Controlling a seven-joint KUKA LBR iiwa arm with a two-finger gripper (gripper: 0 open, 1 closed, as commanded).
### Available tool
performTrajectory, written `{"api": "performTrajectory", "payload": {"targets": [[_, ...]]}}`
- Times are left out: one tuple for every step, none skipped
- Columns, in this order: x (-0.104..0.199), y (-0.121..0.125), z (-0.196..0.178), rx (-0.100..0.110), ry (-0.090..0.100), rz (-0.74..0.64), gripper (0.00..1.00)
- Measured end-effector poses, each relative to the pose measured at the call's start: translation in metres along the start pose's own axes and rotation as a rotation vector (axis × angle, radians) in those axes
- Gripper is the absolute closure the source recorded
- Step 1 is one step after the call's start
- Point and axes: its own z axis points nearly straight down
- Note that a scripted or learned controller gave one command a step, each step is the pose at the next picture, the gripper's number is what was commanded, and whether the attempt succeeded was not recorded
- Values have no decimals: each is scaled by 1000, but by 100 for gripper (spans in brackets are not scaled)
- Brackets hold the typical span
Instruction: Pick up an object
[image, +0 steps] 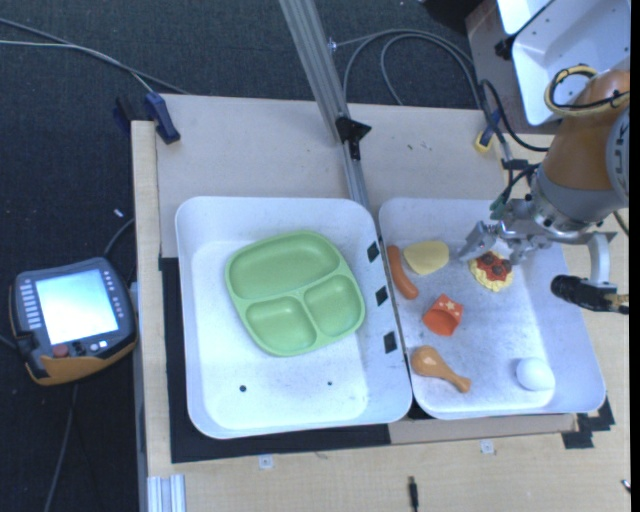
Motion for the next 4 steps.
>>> {"api": "performTrajectory", "payload": {"targets": [[-6,-7,51,-5,-1,0,0],[-7,-4,35,-15,-6,0,100],[-3,-1,-30,-15,-4,-2,100],[-9,7,-78,-14,-5,-1,100]]}}
